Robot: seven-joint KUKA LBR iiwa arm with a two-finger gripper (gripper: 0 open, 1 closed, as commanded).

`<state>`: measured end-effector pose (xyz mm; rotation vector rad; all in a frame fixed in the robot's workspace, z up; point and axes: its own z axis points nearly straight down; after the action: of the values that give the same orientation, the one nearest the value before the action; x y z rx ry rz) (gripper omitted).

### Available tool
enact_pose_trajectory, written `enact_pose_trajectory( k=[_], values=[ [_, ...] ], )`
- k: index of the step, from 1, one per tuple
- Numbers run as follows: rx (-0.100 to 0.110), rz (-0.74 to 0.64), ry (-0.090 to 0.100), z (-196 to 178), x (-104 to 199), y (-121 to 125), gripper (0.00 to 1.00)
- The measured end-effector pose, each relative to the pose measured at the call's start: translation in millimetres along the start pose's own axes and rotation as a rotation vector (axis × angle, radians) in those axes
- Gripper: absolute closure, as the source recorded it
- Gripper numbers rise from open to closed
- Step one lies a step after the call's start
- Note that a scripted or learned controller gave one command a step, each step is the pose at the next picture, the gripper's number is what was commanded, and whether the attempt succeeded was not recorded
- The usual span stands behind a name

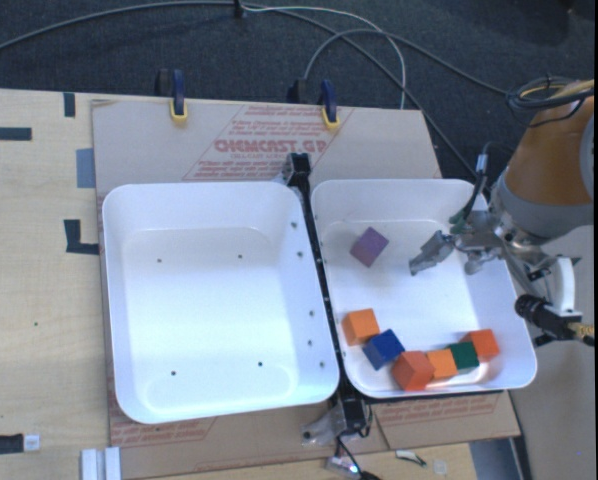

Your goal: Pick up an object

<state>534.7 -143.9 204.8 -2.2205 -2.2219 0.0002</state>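
The right bin (399,196) holds several small blocks. A purple block (369,247) lies alone near the bin's middle back. An orange block (360,325) and a blue block (383,348) sit near the front left. A red-orange block (413,370), a small orange block (441,364), a green block (465,355) and another orange block (484,343) line the front edge. My gripper (429,253) hangs over the bin's right part, to the right of the purple block, with nothing seen between its fingers.
The left bin (139,218) stands beside the right one, parted by a black divider (314,248). Both rest on a cardboard sheet (259,138) held by two clamps (178,96). Cables run across the floor behind the bench.
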Motion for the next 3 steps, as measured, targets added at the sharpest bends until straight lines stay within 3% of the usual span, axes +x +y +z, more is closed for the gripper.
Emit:
enact_pose_trajectory(
  k=[1,2,3],
  values=[
    [0.006,-0.002,0.001,120.2,22.2,56.1,0.0],
    [-0.002,-0.002,-0.001,116.1,29.2,115.6,0.0],
    [-0.001,0.0,0.0,105.4,28.5,114.9,1.0]
  ],
)
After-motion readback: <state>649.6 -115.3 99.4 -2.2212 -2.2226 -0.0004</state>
